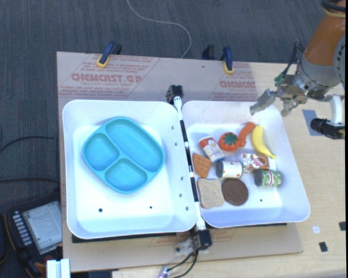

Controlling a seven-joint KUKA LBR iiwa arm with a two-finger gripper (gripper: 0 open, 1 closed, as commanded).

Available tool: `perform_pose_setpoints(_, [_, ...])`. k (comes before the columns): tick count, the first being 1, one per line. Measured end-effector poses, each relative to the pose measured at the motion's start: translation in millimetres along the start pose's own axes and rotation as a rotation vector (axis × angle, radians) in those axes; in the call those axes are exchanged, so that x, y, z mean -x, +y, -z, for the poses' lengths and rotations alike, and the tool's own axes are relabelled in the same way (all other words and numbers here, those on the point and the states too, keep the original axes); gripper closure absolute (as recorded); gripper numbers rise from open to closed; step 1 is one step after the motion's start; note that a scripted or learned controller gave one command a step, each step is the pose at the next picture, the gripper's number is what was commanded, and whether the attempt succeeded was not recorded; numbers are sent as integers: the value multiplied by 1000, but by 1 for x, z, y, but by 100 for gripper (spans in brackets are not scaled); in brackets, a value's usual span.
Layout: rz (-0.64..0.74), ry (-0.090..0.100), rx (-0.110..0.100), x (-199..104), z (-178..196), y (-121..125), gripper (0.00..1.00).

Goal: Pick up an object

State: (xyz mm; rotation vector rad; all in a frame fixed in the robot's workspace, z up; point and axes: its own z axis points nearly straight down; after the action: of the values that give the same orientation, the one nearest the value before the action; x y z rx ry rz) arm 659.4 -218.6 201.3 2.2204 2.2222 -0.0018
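Hovering over the far right corner of the right bin (290, 213), the claw (276, 100) hangs with its fingers spread wide and nothing between them, likely poised above the pile so it can drop onto a piece. The toy food is crowded in this bin: a banana (261, 141) nearest the claw, a carrot (246, 131) touching a tomato (228, 141), a small can (268, 178), a bread slice (210, 193) beside a brown cookie (235, 191). The left bin (75, 213) holds a blue divided plate (123, 153), a probable drop-off spot. Both bins sit on the counter (330, 213).
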Motion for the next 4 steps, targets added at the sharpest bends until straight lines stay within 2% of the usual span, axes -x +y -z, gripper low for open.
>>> perform_pose_setpoints(1, [-1, -6, 14, -31, -82, -51, 0])
perform_pose_setpoints(2, [0, -6, 17, -31, -70, -50, 100])
perform_pose_setpoints(3, [0, -6, 16, -31, -70, -50, 0])
perform_pose_setpoints(4, [-2, -6, 17, -77, -110, -87, 0])
